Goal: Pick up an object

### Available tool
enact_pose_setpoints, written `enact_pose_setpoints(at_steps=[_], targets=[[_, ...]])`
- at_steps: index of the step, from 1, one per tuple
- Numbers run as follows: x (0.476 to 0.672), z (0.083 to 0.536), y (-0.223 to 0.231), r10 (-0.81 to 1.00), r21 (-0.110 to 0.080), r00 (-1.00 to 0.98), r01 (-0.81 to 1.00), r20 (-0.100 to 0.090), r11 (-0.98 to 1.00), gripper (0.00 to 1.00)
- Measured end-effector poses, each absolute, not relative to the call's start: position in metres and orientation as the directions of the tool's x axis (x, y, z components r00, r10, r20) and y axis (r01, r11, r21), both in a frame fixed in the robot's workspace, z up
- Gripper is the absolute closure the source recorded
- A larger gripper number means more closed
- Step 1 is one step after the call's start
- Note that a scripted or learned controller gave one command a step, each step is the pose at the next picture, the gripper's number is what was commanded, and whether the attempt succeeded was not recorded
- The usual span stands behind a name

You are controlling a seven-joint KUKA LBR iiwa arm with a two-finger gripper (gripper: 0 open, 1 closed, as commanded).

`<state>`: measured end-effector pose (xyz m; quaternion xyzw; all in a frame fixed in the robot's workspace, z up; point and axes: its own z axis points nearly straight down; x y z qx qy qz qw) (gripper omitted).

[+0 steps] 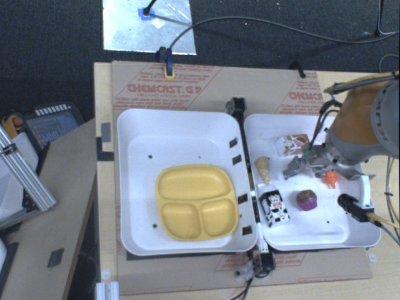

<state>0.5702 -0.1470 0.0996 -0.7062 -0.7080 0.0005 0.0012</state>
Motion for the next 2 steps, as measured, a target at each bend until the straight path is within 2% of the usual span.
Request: enact_pose_setpoints(at_steps=[1,2], targets=[[0.571,0.114,-0.148,1.000,0.002,0.000,1.000,-0.001,0.000,1.00],[0.575,0.157,-0.149,1.000,0.006,-0.004,1.000,-0.002,0.004,1.00]])
